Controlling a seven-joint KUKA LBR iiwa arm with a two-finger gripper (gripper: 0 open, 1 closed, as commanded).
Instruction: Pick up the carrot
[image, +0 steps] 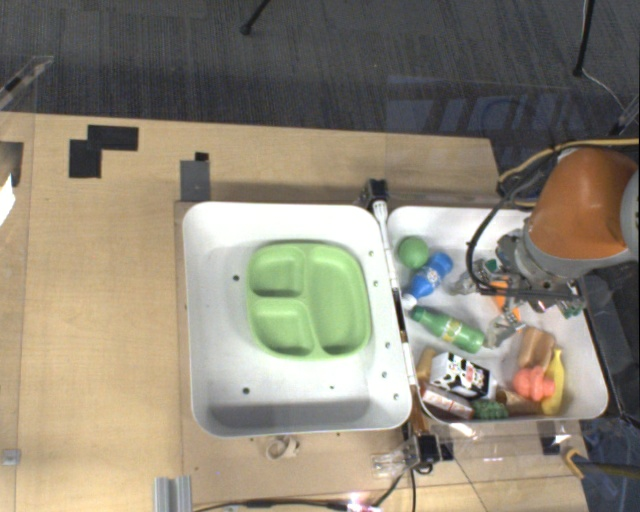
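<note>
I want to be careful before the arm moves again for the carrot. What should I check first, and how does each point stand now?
1. Gripper is above the right bin: ok.
2. Carrot is found: cannot tell. A small orange piece shows at the arm's edge and may be the carrot, but the arm hides the rest.
3. Carrot is held: cannot tell.
4. Room around the gripper: not ok. The green bottle and a brown piece lie close on either side.
5. Left bin is outside the work area, with the green plate in it: ok.
</note>
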